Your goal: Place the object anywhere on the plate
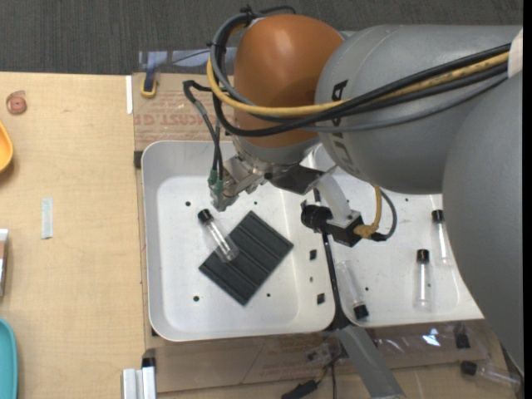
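A black ribbed plate [248,260] lies at a slant in the left white bin [166,289]. A clear tube with a black cap [216,234] rests with its lower end on the plate's upper left corner and its cap end on the bin floor. My gripper [223,189] hangs just above and slightly right of the tube's cap, under the orange band of the wrist. Nothing is seen held in it.
The right bin [391,310] holds several more clear capped tubes, such as one tube [422,278] and another tube [352,289]. The arm's bulk covers that bin's upper part. A wooden bench top [75,223] lies to the left, with an orange item [4,152] at its edge.
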Robot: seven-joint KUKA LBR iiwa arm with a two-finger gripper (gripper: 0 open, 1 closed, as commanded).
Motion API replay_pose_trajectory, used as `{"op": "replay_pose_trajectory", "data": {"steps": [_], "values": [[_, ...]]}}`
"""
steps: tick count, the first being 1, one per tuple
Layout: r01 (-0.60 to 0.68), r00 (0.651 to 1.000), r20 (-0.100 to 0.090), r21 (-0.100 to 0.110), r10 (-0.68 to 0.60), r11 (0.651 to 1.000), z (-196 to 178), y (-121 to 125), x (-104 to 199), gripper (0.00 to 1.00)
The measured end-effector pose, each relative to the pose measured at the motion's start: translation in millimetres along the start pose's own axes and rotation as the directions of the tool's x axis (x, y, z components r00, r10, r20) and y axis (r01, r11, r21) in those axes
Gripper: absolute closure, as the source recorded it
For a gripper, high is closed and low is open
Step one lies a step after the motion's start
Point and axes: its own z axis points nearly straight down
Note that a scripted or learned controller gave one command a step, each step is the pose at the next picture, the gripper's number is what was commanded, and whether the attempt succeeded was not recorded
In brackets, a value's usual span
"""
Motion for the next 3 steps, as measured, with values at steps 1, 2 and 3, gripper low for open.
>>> {"op": "replay_pose_trajectory", "data": {"steps": [1,2,3], "values": [[0.0,1.0,0.0,0.0,0.0,1.0,-0.1,0.0,-0.1,0.0],[-0.524,0.852,0.001,-0.001,0.524,0.852,22.9,24.5,-14.7,0.0],[-0.198,0.98,0.001,-0.001,0.198,0.98,-84.8,-39.2,32.5,0.0]]}}
